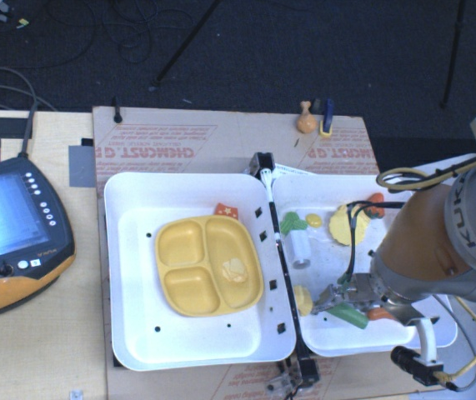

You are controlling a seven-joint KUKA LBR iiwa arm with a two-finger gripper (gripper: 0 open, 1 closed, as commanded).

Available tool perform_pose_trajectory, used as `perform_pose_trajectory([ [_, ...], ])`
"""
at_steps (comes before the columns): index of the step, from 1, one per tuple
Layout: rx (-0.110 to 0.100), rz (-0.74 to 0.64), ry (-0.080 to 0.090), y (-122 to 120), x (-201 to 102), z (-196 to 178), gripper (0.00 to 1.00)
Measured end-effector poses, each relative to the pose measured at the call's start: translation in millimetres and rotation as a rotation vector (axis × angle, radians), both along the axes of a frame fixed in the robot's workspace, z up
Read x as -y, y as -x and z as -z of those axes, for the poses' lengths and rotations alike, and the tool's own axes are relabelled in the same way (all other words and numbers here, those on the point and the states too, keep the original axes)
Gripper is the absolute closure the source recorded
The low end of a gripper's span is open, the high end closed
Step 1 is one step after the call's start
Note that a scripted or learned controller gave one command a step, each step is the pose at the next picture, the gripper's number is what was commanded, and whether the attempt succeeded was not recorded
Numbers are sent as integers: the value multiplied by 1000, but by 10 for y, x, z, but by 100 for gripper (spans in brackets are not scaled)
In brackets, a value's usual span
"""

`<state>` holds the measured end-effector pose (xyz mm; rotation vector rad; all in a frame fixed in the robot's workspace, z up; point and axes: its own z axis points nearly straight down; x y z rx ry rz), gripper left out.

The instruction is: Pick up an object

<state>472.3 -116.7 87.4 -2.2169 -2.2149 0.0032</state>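
My gripper [334, 297] reaches down into the near part of the right bin [321, 347], under the grey and orange arm [425, 244]. Just left of it lies a pale yellow piece [304, 300]. A dark green piece [351, 316] and an orange piece [379, 312] lie right beside it on the near side. Farther back in this bin are a small green item [289, 222], a small yellow item [314, 221], a clear tube-like item [301, 248] and a round yellow item [343, 225]. Nothing visibly sits between the gripper's tips.
The left bin [137, 340] holds a yellow divided plate [208, 265] with a small pale item [234, 269] in one compartment and a red block [227, 212] behind it. A black divider [278, 261] separates the bins. A teach pendant [12, 240] lies far left.
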Motion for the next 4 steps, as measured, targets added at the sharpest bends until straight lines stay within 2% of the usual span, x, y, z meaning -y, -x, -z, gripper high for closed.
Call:
perform_pose_trajectory([
  [1,19,-4,6,-174,-71,-2369,0],
  [2,19,-6,5,-38,-461,-4040,0],
  [3,3,-8,5,-46,-468,-4056,100],
  [4,3,-8,3,-38,-1178,-4018,100],
])
